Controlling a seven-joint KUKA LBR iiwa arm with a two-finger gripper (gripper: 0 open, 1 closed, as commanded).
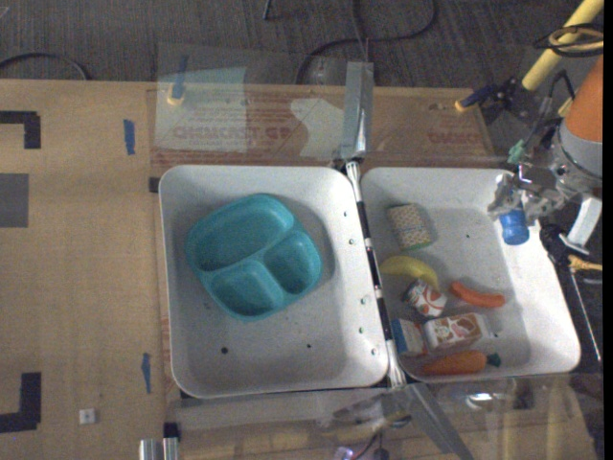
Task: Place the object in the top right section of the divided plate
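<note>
A tan bench (pixel 86 286) carries two shallow white bins, with reversed, unreadable lettering on the clear sheet behind them. The left bin (pixel 192 353) holds one teal divided plate (pixel 254 255) with three sections. The right bin (pixel 546 338) holds a patterned cylinder (pixel 410 224), one banana (pixel 408 268), two carrots (pixel 477 296), a small round container (pixel 427 300) and a small carton (pixel 452 331); their labels are too blurred to read. The gripper (pixel 517 204) hangs over that bin's far right corner, a blue object (pixel 514 226) just under it; its opening cannot be told.
</note>
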